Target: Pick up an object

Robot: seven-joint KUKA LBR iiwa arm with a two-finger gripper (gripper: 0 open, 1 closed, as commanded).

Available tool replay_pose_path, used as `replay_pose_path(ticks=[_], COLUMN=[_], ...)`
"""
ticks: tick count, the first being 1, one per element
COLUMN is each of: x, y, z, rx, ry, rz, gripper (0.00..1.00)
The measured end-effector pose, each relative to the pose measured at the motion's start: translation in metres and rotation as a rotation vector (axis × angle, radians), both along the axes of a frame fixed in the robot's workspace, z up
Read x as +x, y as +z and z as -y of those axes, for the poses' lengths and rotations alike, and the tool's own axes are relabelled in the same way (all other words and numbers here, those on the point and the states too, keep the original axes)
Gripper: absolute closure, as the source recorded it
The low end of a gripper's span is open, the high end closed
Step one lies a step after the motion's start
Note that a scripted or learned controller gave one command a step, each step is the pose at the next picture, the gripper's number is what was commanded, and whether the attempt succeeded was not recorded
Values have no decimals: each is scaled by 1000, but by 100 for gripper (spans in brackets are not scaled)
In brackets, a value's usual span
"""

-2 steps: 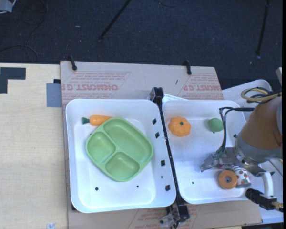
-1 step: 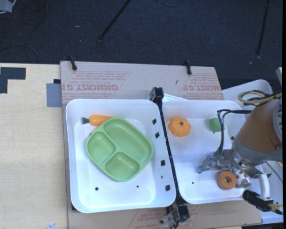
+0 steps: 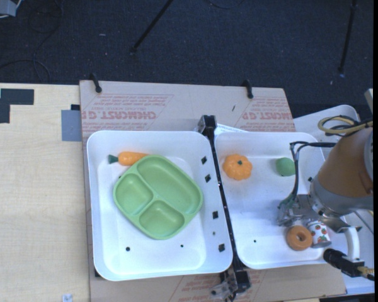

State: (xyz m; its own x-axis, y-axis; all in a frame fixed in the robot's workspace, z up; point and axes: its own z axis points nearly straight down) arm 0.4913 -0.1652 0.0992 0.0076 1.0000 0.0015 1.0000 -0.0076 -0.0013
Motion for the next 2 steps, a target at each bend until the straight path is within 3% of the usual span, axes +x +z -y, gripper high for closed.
replay_pose_path(ticks=[2], x=[-3], y=[111], z=[-6], rx=[-2], ry=[9], rz=[4], gripper=[100])
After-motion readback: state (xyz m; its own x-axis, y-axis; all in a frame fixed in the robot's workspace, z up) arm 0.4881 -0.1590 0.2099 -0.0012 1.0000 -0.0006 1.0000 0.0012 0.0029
